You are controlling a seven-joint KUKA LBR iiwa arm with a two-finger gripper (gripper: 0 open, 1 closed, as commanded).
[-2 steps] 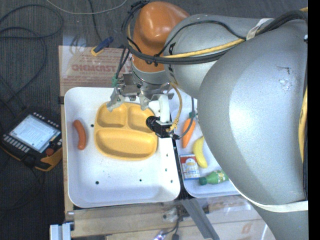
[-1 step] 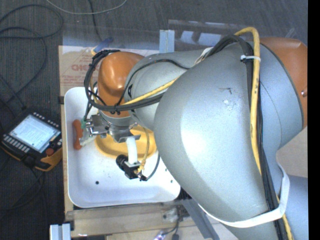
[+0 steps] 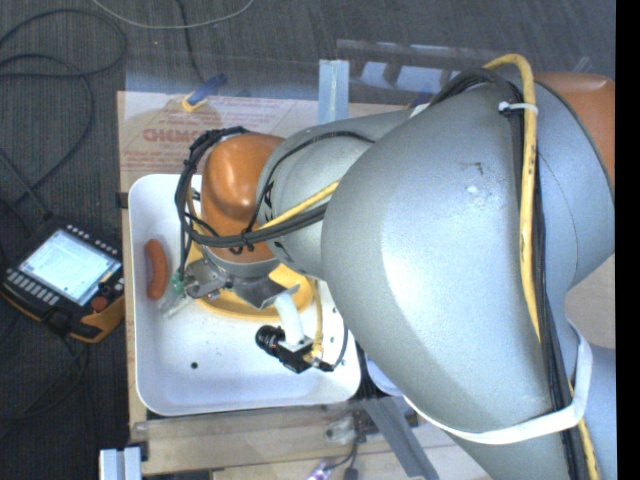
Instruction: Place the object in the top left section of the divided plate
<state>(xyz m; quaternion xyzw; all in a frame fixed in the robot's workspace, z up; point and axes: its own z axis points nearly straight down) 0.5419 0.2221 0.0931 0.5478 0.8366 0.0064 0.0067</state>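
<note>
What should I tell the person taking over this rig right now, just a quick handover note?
Gripper: low over the left white bin, beside the yellow divided plate; whether it is open or shut is unclear.
Object: an orange-red sausage-shaped piece lies on the bin floor, left of the plate, not between the fingers.
Plate: mostly hidden under the arm's wrist.
Done: nothing placed that can be seen.
Left: grasp the piece, set it in the plate's top left section.
</note>
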